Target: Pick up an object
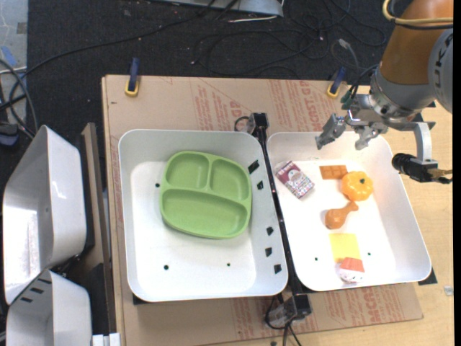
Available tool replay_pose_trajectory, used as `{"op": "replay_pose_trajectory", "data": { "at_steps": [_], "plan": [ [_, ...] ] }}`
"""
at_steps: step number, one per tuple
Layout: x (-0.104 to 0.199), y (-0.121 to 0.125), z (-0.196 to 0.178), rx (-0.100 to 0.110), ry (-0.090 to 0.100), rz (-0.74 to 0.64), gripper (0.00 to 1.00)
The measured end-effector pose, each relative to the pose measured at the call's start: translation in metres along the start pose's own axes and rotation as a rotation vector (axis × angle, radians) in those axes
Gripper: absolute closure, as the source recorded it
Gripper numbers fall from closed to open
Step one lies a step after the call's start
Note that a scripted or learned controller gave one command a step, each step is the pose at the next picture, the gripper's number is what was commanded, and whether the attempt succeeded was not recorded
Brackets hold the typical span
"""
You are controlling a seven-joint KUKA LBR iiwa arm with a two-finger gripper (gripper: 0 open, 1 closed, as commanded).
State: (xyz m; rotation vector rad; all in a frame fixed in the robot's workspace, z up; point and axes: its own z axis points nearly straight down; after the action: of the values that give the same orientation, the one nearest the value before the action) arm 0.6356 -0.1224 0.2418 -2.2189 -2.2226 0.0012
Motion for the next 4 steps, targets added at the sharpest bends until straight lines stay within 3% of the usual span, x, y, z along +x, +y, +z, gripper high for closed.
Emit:
{"op": "replay_pose_trajectory", "data": {
  "at_steps": [2, 3, 4],
  "plan": [
    [-0.004, -0.005, 0.096, 0.005, 0.000, 0.003, 0.00],
    [-0.004, -0.004, 0.146, -0.002, 0.001, 0.004, 0.00],
    [-0.003, -0.001, 0.132, -0.010, 0.001, 0.002, 1.00]
  ]
}}
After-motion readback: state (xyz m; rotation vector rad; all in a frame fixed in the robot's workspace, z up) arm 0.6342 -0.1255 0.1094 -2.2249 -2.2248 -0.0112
